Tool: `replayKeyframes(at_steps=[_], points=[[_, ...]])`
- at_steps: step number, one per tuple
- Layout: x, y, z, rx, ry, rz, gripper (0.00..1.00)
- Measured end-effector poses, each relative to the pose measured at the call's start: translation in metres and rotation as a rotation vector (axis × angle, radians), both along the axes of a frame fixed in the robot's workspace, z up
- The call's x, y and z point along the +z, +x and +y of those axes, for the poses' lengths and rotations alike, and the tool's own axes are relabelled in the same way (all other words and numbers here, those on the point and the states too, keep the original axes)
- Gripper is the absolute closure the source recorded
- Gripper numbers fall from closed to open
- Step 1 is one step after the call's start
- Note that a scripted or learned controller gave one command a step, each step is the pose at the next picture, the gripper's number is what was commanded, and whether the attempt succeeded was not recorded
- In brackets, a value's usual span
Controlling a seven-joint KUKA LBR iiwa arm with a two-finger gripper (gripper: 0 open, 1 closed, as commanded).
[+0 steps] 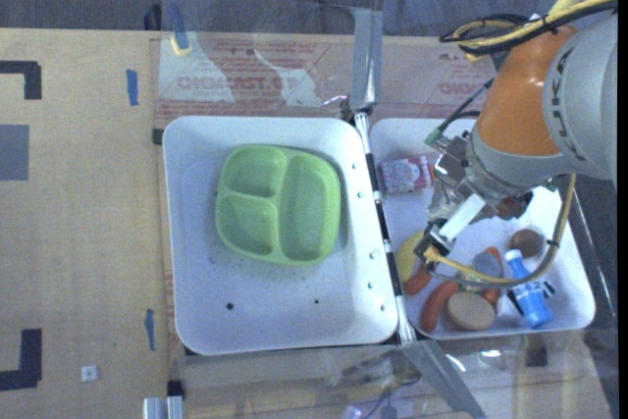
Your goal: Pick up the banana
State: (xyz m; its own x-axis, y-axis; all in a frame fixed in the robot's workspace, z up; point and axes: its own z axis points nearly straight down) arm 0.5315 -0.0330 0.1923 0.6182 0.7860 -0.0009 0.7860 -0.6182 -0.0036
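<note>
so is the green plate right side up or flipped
Right side up: the green plate lies flat in the left bin, its three compartments facing up.

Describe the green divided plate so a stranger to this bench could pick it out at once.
Of the two white bins side by side, take the left bin, away from the arm. The green plate lies flat in its upper middle. It is pale green, rounded-square, with three compartments, and it is far larger than the small food items crowded in the right bin.
</note>
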Motion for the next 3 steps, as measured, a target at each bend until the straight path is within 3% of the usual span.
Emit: replayKeyframes(at_steps=[1,2,3], points=[[-0.008,0.009,-0.018,0.049,-0.001,-0.002,1.0],[-0.008,0.094,0.065,-0.183,-0.002,-0.002,1.0],[0.121,0.114,0.02,-0.439,-0.002,-0.001,1.0]])
